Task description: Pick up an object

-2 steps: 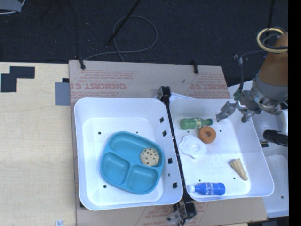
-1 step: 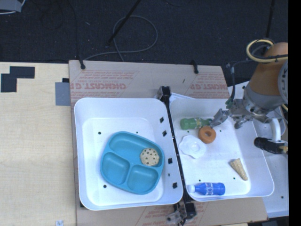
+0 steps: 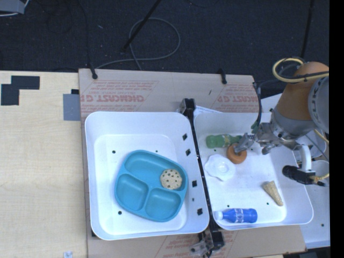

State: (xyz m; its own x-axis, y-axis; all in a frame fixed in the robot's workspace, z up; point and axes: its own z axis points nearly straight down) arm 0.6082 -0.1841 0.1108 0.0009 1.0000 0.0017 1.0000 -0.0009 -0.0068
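The gripper (image 3: 246, 142) hangs over the right bin (image 3: 293, 211), at its far side. Just beneath it sits a small round fruit (image 3: 236, 154), with a soft toy (image 3: 219, 141) to the gripper's left. A fried egg (image 3: 219, 167) lies nearer the camera, left of the fruit. A cone (image 3: 273, 192) and a bottle (image 3: 238, 215) lie well nearer still. In the left bin (image 3: 107, 128) a tray (image 3: 131, 190) holds a cookie (image 3: 171, 179).

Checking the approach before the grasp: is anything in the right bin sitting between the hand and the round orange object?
Nothing visible does. The hand is right at the round orange object, over its upper edge. The green object lies beside it to the left, and the white fried-egg-shaped piece below-left, both off the approach.
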